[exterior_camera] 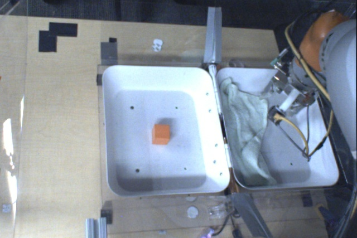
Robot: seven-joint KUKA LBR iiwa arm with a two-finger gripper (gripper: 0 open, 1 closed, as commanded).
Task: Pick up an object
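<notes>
**Gripper over right bin, cloth beside it**

Orange cube point(161, 134) sitting alone near the middle of the left bin point(117, 120), well clear of the walls, probably easy to reach from above. Pale cloth point(246, 125) slumped along the left wall of the right bin point(321, 173), bunched from far to near. Reaching in from the right, tilted down over the right bin, gripper point(283, 104) just beside the cloth's far edge. Open or closed: cannot tell; nothing seen held.
</notes>
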